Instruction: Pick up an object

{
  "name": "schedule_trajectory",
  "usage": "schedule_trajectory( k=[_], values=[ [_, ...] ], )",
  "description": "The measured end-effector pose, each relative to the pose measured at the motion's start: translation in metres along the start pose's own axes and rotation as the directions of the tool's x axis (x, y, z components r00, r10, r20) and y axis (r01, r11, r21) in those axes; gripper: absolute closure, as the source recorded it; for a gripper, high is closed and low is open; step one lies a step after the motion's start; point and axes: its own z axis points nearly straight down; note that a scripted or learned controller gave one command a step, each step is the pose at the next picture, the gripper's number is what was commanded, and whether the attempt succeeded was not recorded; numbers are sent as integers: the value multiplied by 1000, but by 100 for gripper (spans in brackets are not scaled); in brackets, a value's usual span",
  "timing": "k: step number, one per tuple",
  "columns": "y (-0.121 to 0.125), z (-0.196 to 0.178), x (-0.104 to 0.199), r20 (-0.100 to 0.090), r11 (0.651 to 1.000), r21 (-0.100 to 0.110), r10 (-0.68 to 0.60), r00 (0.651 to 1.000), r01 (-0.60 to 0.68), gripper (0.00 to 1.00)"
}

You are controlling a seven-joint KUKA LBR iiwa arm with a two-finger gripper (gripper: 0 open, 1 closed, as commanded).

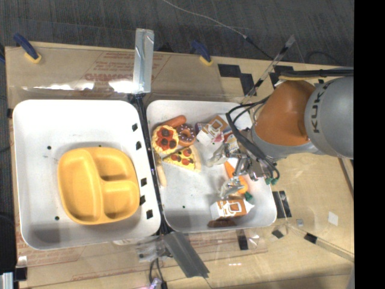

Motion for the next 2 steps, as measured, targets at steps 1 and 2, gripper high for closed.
schedule_trajectory(
  k=[1,2],
  values=[
    [1,-15,-4,9,1000,4,-9,1000,9,100],
    [10,-107,-56,16,1000,7,19,1000,-19,100]
  ],
)
